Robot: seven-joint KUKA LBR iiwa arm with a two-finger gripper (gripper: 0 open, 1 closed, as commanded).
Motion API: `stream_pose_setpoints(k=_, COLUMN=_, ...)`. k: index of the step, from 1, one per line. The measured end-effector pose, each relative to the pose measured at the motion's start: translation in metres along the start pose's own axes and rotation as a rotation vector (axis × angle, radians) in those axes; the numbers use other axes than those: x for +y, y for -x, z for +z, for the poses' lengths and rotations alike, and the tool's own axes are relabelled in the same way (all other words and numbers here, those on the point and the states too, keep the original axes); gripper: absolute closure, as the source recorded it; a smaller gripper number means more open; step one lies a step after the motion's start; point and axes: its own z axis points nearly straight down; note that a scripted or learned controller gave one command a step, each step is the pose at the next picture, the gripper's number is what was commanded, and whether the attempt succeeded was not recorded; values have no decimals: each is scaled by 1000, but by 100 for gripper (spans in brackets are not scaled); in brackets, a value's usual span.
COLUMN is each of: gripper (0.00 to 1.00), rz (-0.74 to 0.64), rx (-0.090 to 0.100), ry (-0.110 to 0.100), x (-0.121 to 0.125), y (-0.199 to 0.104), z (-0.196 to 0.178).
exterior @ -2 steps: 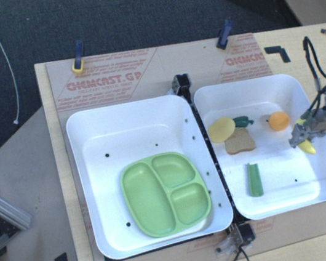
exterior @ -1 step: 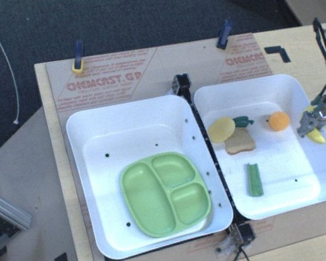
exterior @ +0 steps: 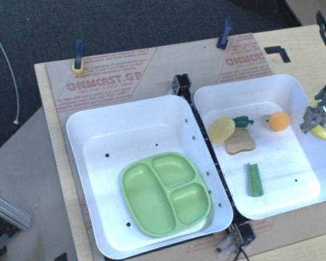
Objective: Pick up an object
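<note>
Gripper at the right bin's rim, nothing clearly caught

The counter (exterior: 34, 180) carries a left bin (exterior: 89, 171) holding a green divided plate (exterior: 161, 192) and a right bin (exterior: 309, 182) with a green stick (exterior: 254, 179), toast slice (exterior: 240, 142), yellow lemon (exterior: 221, 129) and orange ball (exterior: 279, 121). The gripper (exterior: 319, 115) hangs over the right rim beside a yellow piece (exterior: 320, 131), well apart from the rest. Closing there risks striking the rim or missing. I cannot tell how wide the fingers stand, nor whether they hold anything.
</note>
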Motion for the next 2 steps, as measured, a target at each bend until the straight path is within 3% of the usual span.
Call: stream_pose_setpoints(k=2, gripper=100, rz=-5, rx=5, ry=-6, x=26, y=-120, z=-4)
